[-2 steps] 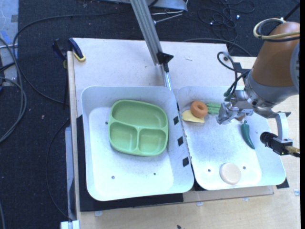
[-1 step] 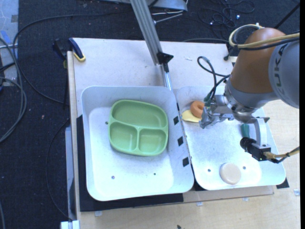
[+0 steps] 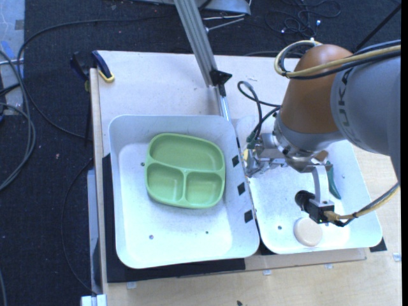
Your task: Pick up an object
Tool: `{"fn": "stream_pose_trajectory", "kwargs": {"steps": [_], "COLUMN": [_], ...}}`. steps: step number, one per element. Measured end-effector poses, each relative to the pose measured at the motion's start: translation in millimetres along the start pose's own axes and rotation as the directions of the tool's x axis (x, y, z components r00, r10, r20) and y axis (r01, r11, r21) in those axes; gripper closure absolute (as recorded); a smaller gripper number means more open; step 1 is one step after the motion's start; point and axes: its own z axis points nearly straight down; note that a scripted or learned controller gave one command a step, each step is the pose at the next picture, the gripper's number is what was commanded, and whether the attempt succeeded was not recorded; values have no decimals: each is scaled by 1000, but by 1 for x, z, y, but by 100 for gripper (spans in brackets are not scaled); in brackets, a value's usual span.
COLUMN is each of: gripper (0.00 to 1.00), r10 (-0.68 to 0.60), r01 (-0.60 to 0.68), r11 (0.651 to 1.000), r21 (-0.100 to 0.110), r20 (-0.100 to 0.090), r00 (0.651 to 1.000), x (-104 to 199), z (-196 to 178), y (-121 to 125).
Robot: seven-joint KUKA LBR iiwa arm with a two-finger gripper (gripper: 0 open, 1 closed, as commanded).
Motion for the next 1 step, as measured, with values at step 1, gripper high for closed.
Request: {"fn": "stream_pose_trajectory", "kwargs": {"steps": [1], "gripper": [100], "r10": [-1], "r01": [1], "r11": [1000], "r21": [-2], "r20": [0], "r00": [1000], "x": [64], "z": [-5], "y": [-6]}}
